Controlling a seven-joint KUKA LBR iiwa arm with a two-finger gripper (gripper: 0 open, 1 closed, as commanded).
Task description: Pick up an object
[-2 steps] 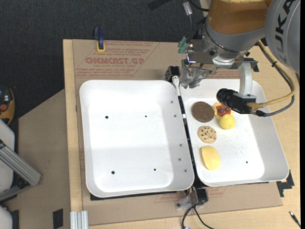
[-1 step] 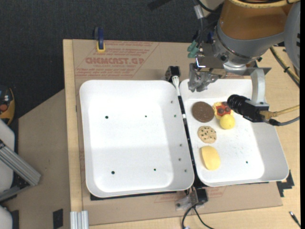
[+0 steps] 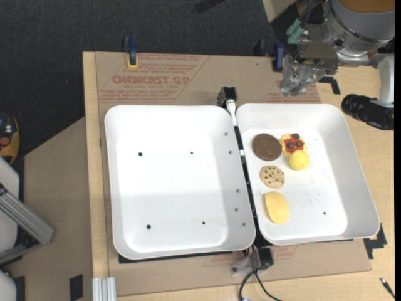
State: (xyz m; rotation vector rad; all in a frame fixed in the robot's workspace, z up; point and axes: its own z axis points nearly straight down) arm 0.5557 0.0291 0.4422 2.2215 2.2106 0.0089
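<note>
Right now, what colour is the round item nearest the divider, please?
Dark brown disc, best in the camera view.

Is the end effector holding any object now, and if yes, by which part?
Nothing is held. The end effector hangs above the right bin's far rim, with no object between its fingers.

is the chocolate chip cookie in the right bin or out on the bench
In the right bin. The chocolate chip cookie lies flat on its floor.

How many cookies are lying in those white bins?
2, both in the right bin: a dark brown cookie near its left wall, and a chocolate chip cookie just below it. None seems hidden.
</note>
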